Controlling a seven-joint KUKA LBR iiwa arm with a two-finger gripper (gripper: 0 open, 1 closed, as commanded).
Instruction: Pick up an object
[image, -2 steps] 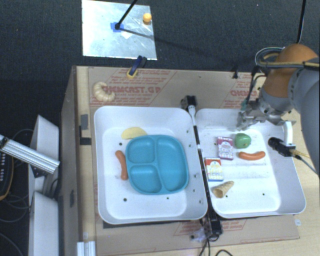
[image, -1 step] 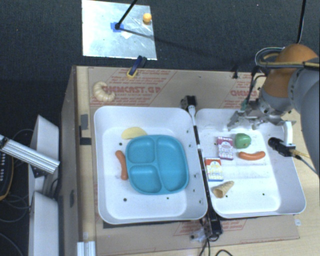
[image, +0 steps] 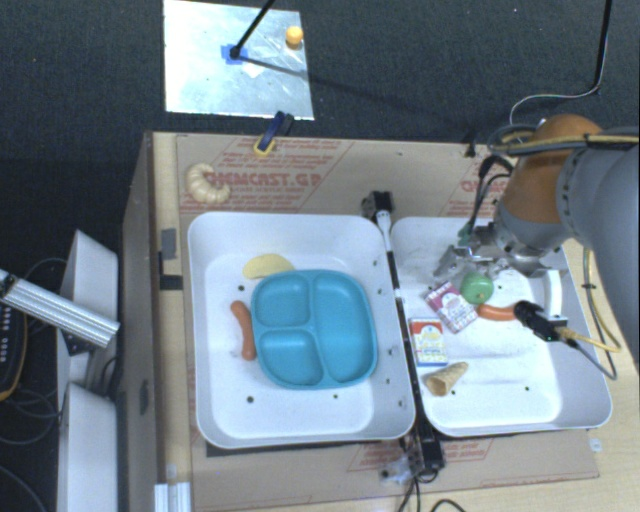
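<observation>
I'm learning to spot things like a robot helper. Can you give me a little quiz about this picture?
1. True or false: the blue tray sits in the left bin.
2. Which thing lies left of the blue tray? A) hot dog B) ice cream cone C) green ball
3. Fill in: the grey arm reaches over the ____ bin.

Key: 1 true. 2 A. 3 right; the gripper hangs over the right bin, above the green ball.
</observation>
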